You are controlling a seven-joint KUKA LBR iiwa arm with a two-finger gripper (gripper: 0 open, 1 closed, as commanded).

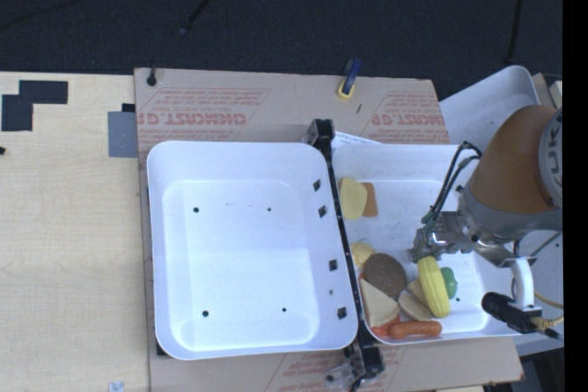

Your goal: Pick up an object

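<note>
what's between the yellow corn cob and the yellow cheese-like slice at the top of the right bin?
Camera view: bare white bin floor between the yellow corn cob and the yellow cheese-like slice; gripper sits just above the cob.

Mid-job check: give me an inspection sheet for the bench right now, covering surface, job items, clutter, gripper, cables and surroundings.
Surface: two white bins on a cardboard sheet; left bin, right bin.
Job's things: all in the right bin: corn cob, green piece beside it, brown round piece, orange carrot-like piece, yellow and tan pieces near the divider.
Clutter: blue-and-yellow clip at the cardboard's far edge.
Gripper: gripper low over the right bin, just above the corn cob; finger state unclear.
Cables: black cable along the arm.
Surroundings: dark floor, wooden benchtop.
</note>
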